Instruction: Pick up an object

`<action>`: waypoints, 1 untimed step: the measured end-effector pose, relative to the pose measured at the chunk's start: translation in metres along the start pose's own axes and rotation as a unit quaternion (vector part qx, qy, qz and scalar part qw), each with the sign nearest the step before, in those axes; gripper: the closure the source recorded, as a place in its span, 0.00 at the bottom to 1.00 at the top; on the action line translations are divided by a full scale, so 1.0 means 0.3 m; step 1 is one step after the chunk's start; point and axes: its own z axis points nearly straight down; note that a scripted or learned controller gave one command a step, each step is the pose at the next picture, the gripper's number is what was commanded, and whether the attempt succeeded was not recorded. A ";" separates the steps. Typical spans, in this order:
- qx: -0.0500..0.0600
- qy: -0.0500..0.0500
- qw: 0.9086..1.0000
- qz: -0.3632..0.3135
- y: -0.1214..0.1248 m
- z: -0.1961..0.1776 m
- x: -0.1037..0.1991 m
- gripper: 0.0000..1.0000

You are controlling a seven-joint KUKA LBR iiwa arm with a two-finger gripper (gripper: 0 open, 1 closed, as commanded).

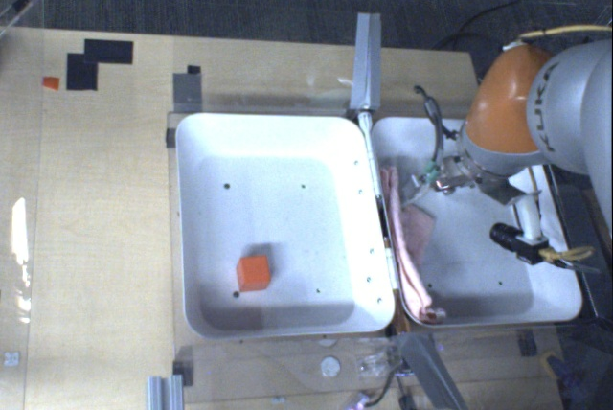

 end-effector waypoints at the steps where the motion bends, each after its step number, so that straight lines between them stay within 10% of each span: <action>1: 0.005 0.002 0.998 0.061 -0.021 -0.140 -0.069 0.00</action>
